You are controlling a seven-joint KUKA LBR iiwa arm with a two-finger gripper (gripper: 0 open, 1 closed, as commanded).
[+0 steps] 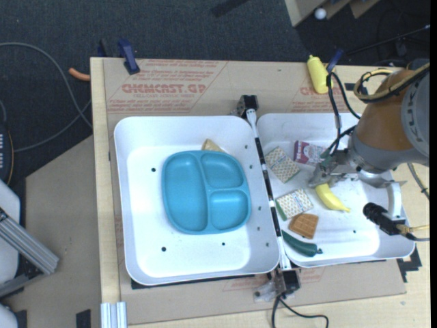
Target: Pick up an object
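- Banana (332, 199): small yellow toy, right bin (369, 250), mid-near area, just below the gripper (326, 171). Likely light, stiff plastic, smooth and curved, so slip risk; take it across the thick middle, not the tapered ends.
- Gripper: low over the bin, just far of the banana; open or closed, can't tell, nothing visibly held.
- Neighbours: checkered pads (294, 202), waffle piece (304, 224), teal item (302, 245) left and near.
- Left bin: blue divided plate (205, 190).

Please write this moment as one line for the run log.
arm: over right bin | gripper: low, beside banana, nothing seen held | left bin: blue divided plate
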